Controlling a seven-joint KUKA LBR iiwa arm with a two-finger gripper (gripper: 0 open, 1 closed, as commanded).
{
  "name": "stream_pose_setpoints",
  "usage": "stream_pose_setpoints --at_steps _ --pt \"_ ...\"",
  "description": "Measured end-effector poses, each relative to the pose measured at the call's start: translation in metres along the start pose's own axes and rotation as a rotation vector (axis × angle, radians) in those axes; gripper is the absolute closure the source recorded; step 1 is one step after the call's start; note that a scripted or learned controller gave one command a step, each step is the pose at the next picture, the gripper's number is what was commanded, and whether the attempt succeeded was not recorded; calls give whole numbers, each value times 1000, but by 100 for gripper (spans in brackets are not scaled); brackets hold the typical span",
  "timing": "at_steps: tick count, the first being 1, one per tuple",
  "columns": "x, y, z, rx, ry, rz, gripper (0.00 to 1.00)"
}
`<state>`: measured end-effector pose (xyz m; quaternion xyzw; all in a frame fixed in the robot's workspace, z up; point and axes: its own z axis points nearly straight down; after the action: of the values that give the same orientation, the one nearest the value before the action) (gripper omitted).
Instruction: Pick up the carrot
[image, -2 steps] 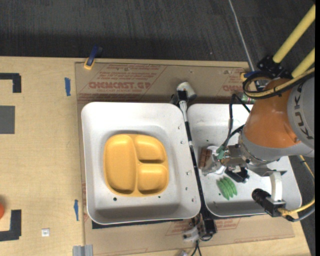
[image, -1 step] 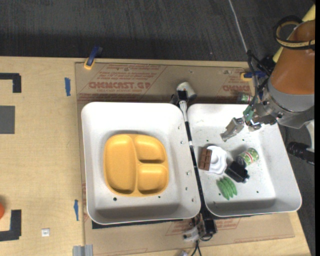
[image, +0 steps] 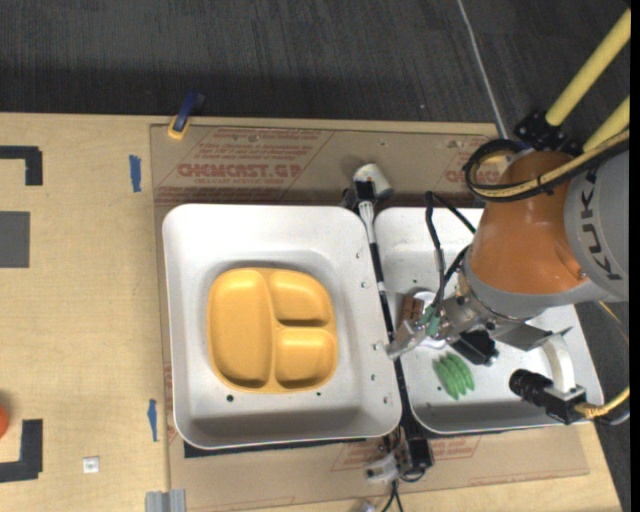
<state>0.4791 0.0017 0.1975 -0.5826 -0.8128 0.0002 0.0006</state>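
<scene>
My gripper hangs low over the left side of the right bin, close to the wall shared with the left bin. A small brownish-orange bit shows right at the gripper; I cannot tell whether it is the carrot or part of the tool. The orange-banded wrist covers the middle of the right bin and hides what lies beneath it.
A green ridged toy vegetable lies on the right bin's floor just below and right of the gripper. The left bin holds a yellow divided plate. Cables and a black fitting run along the right bin's right side.
</scene>
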Motion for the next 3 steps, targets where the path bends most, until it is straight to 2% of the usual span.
stream_pose_setpoints --at_steps 1,2,3 --pt "-95 32 -97 -5 -5 -248 0" --pt "-34 26 13 -1 0 -129 0" --pt "-87 -19 -2 -1 0 -332 0"
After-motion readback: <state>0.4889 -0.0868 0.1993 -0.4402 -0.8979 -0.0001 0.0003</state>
